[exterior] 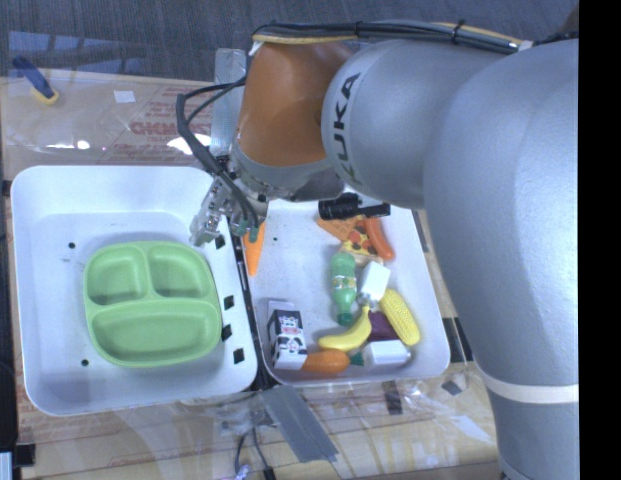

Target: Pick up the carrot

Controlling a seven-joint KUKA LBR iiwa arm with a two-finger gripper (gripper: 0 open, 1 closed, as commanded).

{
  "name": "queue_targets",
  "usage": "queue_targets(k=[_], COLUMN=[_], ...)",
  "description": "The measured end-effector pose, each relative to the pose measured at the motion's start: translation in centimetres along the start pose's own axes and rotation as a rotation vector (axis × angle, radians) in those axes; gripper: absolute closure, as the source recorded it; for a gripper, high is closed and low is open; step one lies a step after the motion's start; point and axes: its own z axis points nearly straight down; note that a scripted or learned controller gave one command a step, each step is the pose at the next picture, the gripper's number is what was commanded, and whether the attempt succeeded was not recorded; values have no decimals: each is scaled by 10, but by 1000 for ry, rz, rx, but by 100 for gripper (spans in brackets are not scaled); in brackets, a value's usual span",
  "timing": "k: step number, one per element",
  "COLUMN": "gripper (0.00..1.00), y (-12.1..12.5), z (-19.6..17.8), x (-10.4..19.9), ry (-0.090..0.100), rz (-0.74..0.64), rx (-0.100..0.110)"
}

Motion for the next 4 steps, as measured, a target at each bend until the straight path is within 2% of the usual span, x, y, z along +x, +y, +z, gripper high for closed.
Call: queue_targets(k=[1, 2, 3, 4], gripper=[100, 100, 100, 100], y=[-54, -128, -111, -111], z=[1, 1, 2, -7], x=[50, 49, 79, 79], ry=[2, 3, 6, 9], rz=[439, 764, 1202, 1196], rx=[3, 4, 7, 8])
